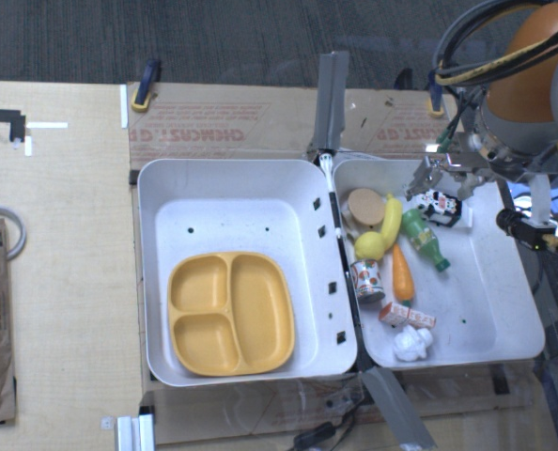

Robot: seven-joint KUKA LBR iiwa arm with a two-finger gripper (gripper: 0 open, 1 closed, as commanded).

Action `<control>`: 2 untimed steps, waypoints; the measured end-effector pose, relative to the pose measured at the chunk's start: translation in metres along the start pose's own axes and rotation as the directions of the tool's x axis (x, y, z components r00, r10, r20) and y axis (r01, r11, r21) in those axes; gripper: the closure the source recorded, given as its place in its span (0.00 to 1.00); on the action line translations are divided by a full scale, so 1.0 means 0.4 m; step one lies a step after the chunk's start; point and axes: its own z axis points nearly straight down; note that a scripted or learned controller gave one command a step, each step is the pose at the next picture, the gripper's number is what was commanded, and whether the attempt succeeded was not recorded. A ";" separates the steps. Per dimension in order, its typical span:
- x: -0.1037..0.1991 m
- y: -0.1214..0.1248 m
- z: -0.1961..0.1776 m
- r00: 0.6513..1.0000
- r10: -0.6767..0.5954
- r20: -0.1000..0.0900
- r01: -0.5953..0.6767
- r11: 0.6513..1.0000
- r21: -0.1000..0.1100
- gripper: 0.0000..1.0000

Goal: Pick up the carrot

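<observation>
Wood bench, two white bins; left bin (157, 252) holds a yellow divided plate (230, 311). Carrot (402, 272) lies mid right bin (504, 327), wedged between soda can (365, 280) and green bottle (424, 239), lemon (370, 244) just above. Risk: fingers clip a neighbour or grab it instead. Gripper (436, 178) hovers at the bin's far edge, nothing visibly held, spread unclear. Carrot sits nearer the front, well apart.

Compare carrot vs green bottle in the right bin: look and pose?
The carrot is orange and plain; the bottle is green with a pale label. The carrot lies nearly along the bin's length; the bottle lies diagonally. The carrot sits nearer the bin's front edge, the bottle further back, closer to the tool. Both lie flat, similar length.
</observation>
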 end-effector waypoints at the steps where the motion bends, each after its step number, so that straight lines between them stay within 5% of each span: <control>1: 0.017 -0.223 0.303 0.988 -0.157 0.000 0.157 0.988 0.000 0.00; 2: 0.015 -0.223 0.281 0.988 -0.153 0.000 0.153 0.988 0.000 1.00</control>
